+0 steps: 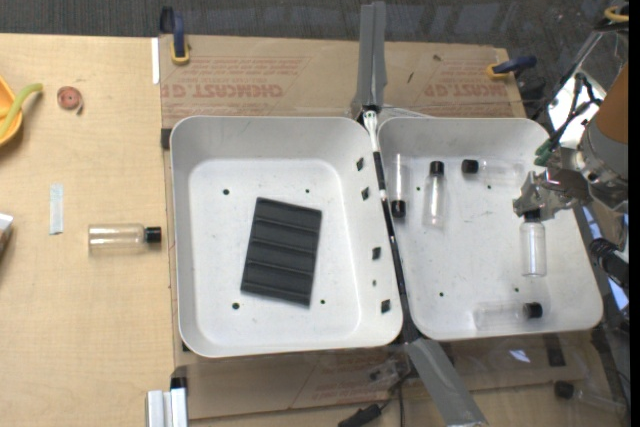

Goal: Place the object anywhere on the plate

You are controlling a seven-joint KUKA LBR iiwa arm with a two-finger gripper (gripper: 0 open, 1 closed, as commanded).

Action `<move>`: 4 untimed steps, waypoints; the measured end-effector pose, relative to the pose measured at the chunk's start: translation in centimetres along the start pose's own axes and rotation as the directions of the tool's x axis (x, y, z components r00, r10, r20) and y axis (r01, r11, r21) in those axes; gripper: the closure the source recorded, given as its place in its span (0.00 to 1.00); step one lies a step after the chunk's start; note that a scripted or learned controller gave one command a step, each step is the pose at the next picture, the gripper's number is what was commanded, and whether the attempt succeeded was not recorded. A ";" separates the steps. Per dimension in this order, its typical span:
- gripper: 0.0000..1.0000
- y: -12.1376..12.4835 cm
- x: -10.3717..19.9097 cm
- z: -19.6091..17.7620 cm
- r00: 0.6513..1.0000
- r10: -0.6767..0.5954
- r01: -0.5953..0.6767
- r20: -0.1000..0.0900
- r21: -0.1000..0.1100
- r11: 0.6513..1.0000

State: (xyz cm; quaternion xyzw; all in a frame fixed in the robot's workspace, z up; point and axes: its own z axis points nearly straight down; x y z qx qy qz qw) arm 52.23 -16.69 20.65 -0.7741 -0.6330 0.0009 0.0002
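Observation:
A black ridged plate [283, 250] lies flat in the middle of the left bin [200, 315]. Several clear vials with black caps lie in the right bin [590, 300]. One vial [535, 250] lies lengthwise just below my gripper [533, 207], which hangs over the bin's right side. The vial's upper end meets the gripper's tip, and the view does not settle whether it is gripped. Other vials lie at the upper left [435, 193], along the left wall [397, 183] and near the front rim [505, 315].
A loose black cap or short vial [470, 167] sits near the right bin's back. On the bench to the left lie another vial [122, 236], a small red disc [68, 98] and a yellow-orange item [10, 110]. Clamps hold the cardboard at the back.

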 end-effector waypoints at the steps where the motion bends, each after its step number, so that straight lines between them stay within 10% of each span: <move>1: 1.00 9.0 7.9 -1.6 0.983 -0.184 0.184 0.001 0.001 0.983; 3: 1.00 8.8 25.0 1.0 0.984 -0.179 0.179 0.002 0.001 0.984; 4: 0.00 8.8 25.0 1.0 0.984 -0.180 0.180 0.002 0.001 0.984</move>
